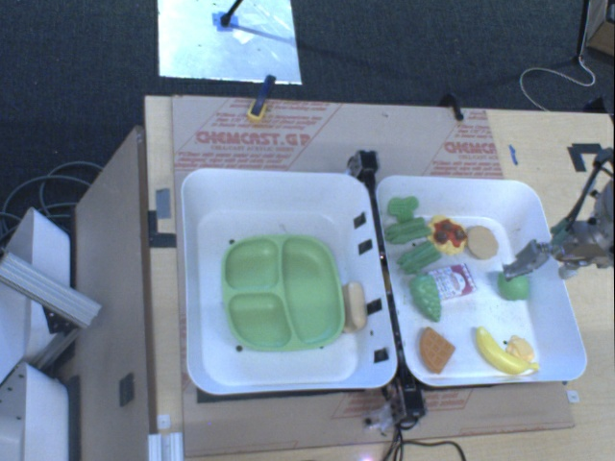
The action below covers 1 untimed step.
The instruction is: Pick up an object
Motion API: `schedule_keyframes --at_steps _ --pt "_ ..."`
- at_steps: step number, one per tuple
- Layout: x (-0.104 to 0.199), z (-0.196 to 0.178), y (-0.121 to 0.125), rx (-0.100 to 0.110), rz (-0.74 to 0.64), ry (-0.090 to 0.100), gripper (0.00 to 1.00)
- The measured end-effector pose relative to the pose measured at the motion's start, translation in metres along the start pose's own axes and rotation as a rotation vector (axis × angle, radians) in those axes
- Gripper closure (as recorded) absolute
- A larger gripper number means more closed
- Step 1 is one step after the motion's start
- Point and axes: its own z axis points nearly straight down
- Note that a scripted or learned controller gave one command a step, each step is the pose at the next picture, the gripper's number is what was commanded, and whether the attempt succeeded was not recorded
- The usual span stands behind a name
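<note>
nearest lies a banana (502, 351) in the right bin (553, 257). just above it the gripper (524, 262) touches a green ball (515, 286), perhaps pinching it; i cannot tell its grip.

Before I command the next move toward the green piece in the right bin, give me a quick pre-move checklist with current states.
1. Pincer over the right bin: ok.
2. Pincer near the round green piece: ok, just above it in the picture.
3. Green piece clear of neighbours: ok; the red-and-white packet and the banana lie apart from it.
4. Something held in the pincer: cannot tell.
5. Height above the bin floor: cannot tell from the slanted view.
6. Green tray stays in the left bin, out of the path: ok.
</note>
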Motion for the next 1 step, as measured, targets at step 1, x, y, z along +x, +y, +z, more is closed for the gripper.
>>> schedule_keyframes --at_steps 1 --pt "0.0631 0.0772 0.018 0.006 -0.007 0.005 0.0"
